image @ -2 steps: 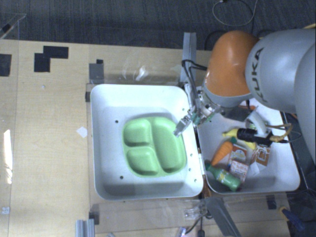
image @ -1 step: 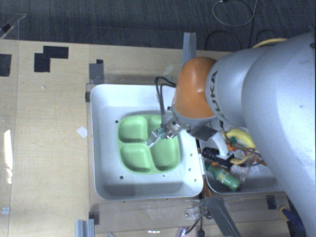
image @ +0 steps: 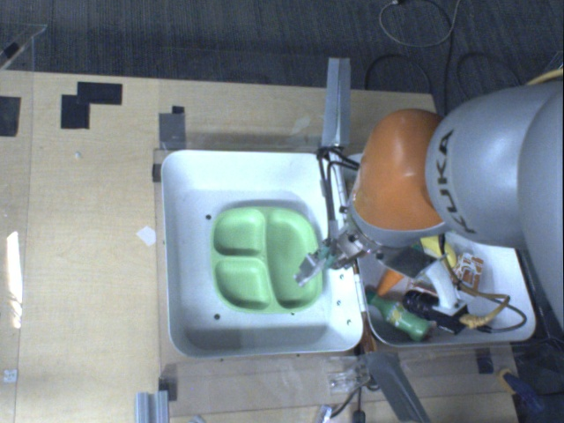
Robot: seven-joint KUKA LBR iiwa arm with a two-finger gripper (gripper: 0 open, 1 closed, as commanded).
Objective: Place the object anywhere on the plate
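Camera view is showing a wooden bench (image: 79,263) bearing two white bins (image: 181,236); the gripper (image: 310,268) is hovering over the green plate (image: 264,258), finger state unclear.

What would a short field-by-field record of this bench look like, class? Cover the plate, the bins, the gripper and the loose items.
plate: green plate with three compartments, lying flat in the left bin
gripper: gripper over the plate's right edge, reaching in from the right
held object: too small to tell whether anything is between the fingers
right bin: right bin holds loose items, among them a green bottle, partly hidden under the arm
task status: no object seen resting on the plate
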